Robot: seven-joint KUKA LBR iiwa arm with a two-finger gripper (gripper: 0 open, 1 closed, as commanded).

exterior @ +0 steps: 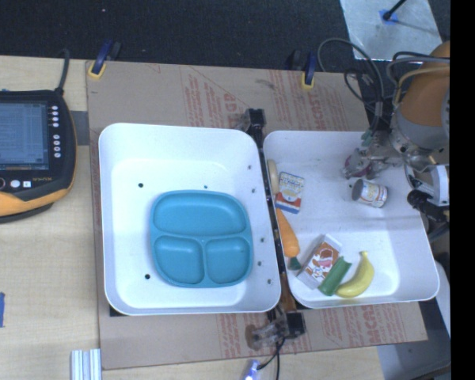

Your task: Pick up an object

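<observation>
Overhead slanted view of a bench with two shallow white bins side by side on brown cardboard. The left bin [119,212] holds a blue divided tray [200,237], lying flat near the bin's centre. The right bin [416,252] holds the loose objects.

The arm enters at the 3 o'clock edge of the view, its orange band [422,93] toward 2 o'clock. The gripper [370,161] hangs over the upper part of the right bin; how it stands, wide or narrow, cannot be told from this angle, and no object is seen in its grasp.

A small can [370,192], lying on its side, rests on the bin floor just beside the gripper, at 6 o'clock of it. The remaining objects lie well apart from the gripper:
- a small white carton [290,191] near the bin's left wall, at about 8 o'clock of the gripper;
- an orange carrot [288,236] directly below the carton, along the same wall;
- a red-and-white packet [320,261] at about 7 o'clock of the gripper, toward the bin's lower edge;
- a green vegetable [335,276] touching the packet's right side;
- a yellow banana [359,276] just beside the green vegetable, on its right.

A teach pendant [24,153] with a lit screen lies on the bench at 9 o'clock of the view, left of the cardboard.
</observation>
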